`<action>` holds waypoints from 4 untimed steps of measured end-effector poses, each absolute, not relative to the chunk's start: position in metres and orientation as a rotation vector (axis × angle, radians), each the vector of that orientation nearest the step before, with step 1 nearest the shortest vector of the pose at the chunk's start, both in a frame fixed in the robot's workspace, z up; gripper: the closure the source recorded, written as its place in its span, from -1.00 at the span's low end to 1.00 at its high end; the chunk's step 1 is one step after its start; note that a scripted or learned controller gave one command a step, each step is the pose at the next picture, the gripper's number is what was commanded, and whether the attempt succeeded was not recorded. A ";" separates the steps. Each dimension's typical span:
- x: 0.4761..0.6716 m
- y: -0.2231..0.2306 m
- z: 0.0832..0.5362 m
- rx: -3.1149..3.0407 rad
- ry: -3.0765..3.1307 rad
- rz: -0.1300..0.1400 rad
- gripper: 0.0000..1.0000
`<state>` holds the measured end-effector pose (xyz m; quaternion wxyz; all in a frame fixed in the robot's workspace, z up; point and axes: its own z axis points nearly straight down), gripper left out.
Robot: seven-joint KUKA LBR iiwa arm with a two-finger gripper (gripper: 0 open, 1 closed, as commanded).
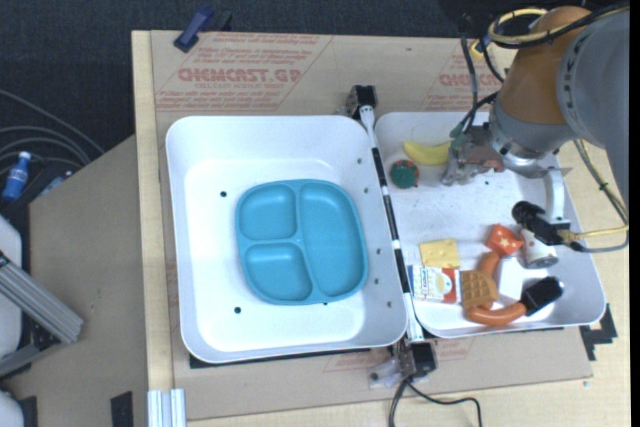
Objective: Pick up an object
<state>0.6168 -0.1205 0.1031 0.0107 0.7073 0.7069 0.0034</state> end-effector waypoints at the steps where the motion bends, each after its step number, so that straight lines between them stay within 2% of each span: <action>1: 0.617 -0.120 0.103 2.207 2.206 0.010 -1.00; 2: 0.656 -0.102 0.088 2.224 2.211 -0.021 -1.00; 3: 0.654 -0.099 0.097 2.231 2.218 -0.023 1.00; 4: 0.667 -0.053 0.223 2.218 2.222 0.003 1.00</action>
